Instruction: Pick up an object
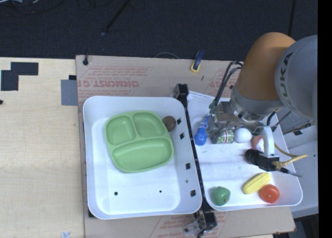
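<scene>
Several small things lie loose in the right bin [228, 169], and none is lifted, so the pick is not yet done. Nearest the camera, well on the near side of the little can [224, 137], sit a green pepper [221, 195], a yellow corn cob [256, 182] and a red tomato [269, 194]. The can looks like the likeliest target: short and round, with a label in green and red, lying on the bin floor. A white ball [242, 135] rests just right of the can and a blue object [201, 136] just left of it. The gripper [223, 128] hangs right over the can's far side, very close; whether it is released or clenched I cannot tell, and nothing shows as grasped. What remains, by my reading, is closing on the can and raising it. Further left of the can, a green divided plate [140, 141] fills the left bin [135, 195].
</scene>
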Tool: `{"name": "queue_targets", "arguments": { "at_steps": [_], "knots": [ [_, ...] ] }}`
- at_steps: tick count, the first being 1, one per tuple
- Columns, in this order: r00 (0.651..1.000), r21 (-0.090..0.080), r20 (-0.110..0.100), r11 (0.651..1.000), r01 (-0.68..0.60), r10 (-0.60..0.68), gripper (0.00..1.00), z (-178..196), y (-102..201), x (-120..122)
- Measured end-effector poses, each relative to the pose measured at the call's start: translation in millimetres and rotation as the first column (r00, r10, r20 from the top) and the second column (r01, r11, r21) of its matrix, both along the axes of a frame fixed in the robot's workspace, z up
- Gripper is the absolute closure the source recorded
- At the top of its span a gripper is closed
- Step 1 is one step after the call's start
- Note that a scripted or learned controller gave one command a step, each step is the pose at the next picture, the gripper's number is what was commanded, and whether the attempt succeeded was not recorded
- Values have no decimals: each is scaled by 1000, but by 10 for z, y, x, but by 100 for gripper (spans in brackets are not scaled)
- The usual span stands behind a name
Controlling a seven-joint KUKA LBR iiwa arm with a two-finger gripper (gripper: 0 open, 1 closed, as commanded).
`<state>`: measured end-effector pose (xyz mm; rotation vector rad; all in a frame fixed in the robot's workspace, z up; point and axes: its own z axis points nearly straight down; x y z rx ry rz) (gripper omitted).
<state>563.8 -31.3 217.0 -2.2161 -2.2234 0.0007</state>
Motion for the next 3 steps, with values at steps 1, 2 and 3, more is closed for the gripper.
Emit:
{"name": "queue_targets", "arguments": {
  "at_steps": [1, 2, 3],
  "knots": [
    [1000, 0, 1, 1000, 0, 0, 100, -32, 459, 340],
    [1000, 0, 0, 1000, 1, -1, 100, 138, 835, 430],
    [1000, -1, 0, 1000, 0, 0, 100, 192, 846, 478]
  ]
}}
